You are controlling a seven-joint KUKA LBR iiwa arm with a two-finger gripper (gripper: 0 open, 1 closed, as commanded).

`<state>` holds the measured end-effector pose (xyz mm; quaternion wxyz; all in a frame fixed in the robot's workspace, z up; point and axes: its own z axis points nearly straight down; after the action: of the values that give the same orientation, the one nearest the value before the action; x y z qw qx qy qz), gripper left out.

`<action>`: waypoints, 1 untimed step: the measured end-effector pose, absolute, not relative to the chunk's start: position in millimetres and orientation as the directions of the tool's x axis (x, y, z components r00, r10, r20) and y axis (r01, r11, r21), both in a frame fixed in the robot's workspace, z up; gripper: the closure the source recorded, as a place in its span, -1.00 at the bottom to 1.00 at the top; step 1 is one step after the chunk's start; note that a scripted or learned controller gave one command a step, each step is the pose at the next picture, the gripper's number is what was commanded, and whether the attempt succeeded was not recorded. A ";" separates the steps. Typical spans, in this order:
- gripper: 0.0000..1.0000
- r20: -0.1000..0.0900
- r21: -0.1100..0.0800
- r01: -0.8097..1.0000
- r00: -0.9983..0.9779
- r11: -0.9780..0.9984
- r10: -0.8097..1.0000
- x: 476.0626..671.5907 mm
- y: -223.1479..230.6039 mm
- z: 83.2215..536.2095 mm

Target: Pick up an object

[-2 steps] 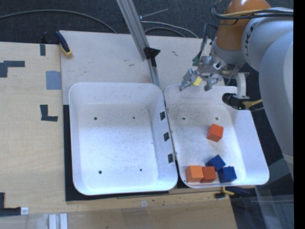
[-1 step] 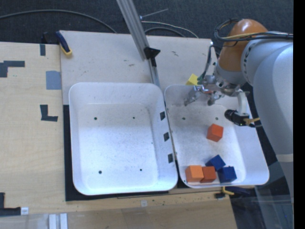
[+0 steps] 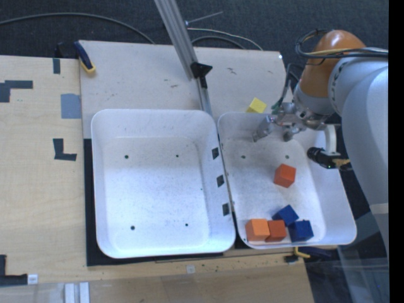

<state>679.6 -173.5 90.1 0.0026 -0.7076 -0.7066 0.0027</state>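
The claw hangs over the right bin's far end — grip state unclear. The approach is in hand: next it must descend onto the nearby orange cube — central, standing alone.

Robotics lab: taped bench, 2 white bins, cables.

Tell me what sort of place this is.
Probably a robotics lab test bench: a grey robot arm reaches over two white bins, small coloured blocks lie in the right one, and tape marks and cables sit around the bench.
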 end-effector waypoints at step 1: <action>-1.00 -0.001 -0.006 1.000 -0.001 0.001 1.000 680.1 -172.2 91.0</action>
<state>680.1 -172.2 91.0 0.0019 -0.7069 -0.7073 0.0027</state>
